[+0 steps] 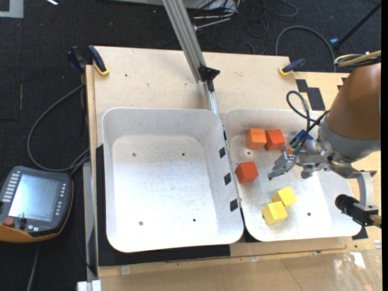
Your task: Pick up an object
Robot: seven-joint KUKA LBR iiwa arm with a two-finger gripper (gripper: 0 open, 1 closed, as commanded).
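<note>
In the camera view, the gripper (291,167) hangs over the right-hand shallow white bin (339,226), its fingers apart and holding nothing. A red-orange cube (247,172) sits at its 9 o'clock. Two orange blocks (265,139) (touching each other) lie at 11 o'clock, and two yellow blocks (279,205) at 6 o'clock.

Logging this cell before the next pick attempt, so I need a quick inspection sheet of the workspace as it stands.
Surface: bench with left bin and right bin.
Job's things: in the right bin, three orange blocks and two yellow blocks.
Clutter: nothing seen.
Grippers: claw above the right bin, near the blocks.
Cables: black cable left of the bench.
Surroundings: handheld controller, dark floor.
</note>
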